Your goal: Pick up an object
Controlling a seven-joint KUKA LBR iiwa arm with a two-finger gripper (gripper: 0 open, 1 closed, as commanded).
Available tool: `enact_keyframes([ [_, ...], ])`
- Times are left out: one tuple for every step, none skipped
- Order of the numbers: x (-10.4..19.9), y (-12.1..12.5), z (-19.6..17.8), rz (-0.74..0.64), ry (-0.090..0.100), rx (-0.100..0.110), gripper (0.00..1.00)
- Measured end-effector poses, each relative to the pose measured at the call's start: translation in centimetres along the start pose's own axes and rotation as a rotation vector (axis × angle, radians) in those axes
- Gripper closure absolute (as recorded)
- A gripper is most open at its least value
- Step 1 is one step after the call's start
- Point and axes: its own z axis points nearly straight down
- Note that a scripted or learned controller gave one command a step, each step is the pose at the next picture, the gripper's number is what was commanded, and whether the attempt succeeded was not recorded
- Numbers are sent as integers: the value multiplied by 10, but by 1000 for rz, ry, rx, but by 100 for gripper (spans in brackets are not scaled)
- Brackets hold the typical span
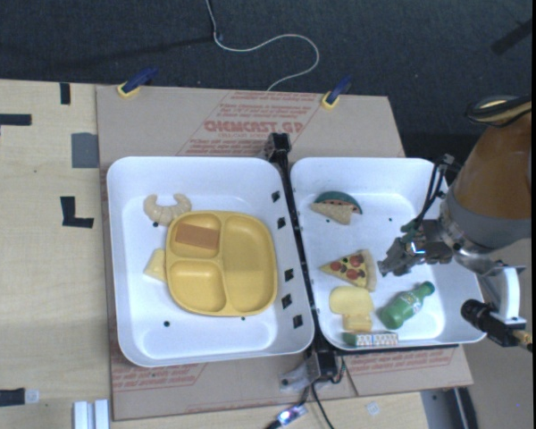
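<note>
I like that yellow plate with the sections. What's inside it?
A brown rectangular piece lies in the upper-left compartment of the yellow divided plate. The other compartments look bare. Whatever is beneath the plate is covered.

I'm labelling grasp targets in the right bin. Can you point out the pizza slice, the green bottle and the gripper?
Triangular toy pizza slice (351, 267), camera view, on its red topping.
Green plastic bottle (404, 305), camera view, on its body.
Arm's dark two-finger gripper (400, 259), camera view, at its tip, beside the pizza slice.
</note>
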Motion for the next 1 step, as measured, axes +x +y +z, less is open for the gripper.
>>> enact_keyframes([
  [38,41,11,-5,1,3,100],
])
